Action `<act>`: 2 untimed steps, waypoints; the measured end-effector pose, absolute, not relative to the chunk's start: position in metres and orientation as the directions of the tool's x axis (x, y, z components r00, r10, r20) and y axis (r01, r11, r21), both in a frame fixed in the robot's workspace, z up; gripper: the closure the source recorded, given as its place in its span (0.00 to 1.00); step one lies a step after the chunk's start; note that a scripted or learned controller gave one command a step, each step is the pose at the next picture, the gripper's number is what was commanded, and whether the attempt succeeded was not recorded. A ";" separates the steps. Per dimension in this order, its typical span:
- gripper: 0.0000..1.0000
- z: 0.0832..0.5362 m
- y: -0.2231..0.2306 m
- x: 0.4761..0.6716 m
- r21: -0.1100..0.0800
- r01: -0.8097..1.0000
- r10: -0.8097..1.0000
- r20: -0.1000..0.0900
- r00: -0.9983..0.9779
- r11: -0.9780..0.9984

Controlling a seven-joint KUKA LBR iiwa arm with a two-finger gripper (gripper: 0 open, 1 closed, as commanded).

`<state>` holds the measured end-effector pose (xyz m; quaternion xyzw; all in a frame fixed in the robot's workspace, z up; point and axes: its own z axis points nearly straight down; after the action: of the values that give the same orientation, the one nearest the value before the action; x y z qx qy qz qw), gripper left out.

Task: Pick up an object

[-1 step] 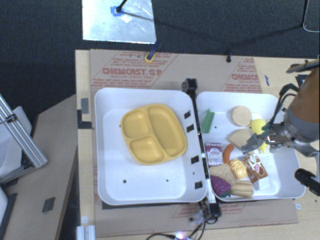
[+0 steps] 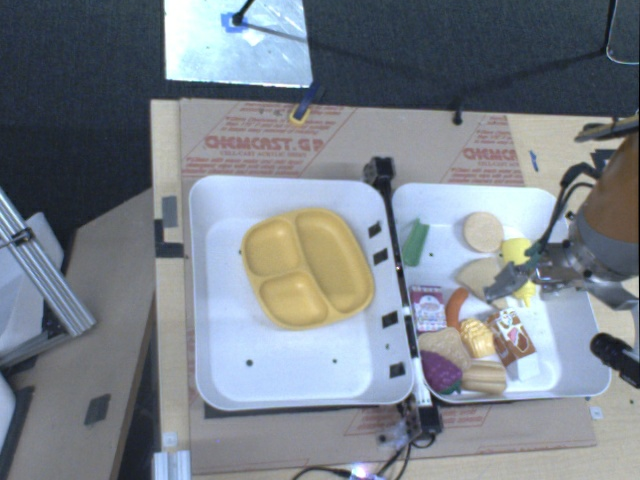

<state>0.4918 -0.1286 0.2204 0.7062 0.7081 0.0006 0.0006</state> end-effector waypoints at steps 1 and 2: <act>0.00 0.159 -0.128 0.486 -0.005 1.000 1.000 0.001 -0.001 0.001; 0.00 0.118 -0.136 0.490 0.007 1.000 1.000 -0.002 0.000 0.000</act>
<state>0.4901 -0.1361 0.1180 0.7071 0.7071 0.0015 0.0032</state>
